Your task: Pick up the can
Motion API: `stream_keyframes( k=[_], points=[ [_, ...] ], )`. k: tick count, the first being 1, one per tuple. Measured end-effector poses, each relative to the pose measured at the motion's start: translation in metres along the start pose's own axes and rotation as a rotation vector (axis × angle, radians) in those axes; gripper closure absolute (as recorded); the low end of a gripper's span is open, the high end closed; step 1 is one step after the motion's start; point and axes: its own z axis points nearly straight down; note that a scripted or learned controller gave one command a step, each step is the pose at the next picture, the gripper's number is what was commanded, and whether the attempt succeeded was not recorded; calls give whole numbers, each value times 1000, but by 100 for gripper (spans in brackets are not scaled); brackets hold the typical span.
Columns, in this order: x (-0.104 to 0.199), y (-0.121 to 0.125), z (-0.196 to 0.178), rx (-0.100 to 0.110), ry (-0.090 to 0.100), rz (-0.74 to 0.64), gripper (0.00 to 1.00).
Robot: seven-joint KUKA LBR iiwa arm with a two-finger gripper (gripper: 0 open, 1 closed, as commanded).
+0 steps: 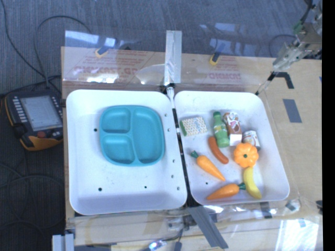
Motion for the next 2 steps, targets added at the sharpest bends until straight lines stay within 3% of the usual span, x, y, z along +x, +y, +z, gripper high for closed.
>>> stream_keyframes(
  k=[2],
  points=[
    [0,2,-17,3,-7,0,100]
  ],
)
